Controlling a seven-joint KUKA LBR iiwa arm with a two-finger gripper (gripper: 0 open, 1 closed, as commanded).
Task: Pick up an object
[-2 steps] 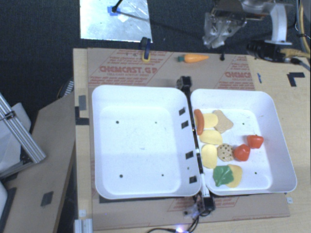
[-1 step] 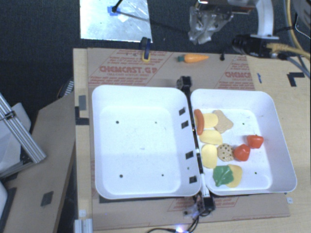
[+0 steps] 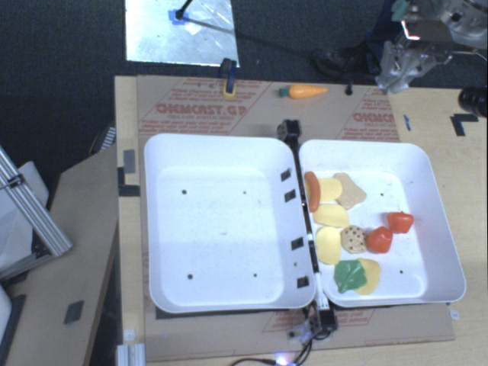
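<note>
The right bin (image 3: pixel 427 175) holds a cluster of toy foods: an orange sausage (image 3: pixel 312 191), yellow pieces (image 3: pixel 331 216), a tan piece (image 3: pixel 350 192), a cookie (image 3: pixel 352 239), two red pieces (image 3: pixel 379 239) (image 3: pixel 400 222) and a green leaf (image 3: pixel 350 274) on a yellow piece. My gripper (image 3: pixel 395 69) hangs high at the top right, above the bench's far edge and well away from the bins. Nothing shows between its fingers.
The left bin (image 3: pixel 164 158) sits beside the right one, joined by a black clip strip (image 3: pixel 301 212). A toy carrot (image 3: pixel 302 92) lies on the bench behind the bins. A yellow-blue clamp (image 3: pixel 228 79) stands at the back edge, and an aluminium rail (image 3: pixel 30 212) lies at the left.
</note>
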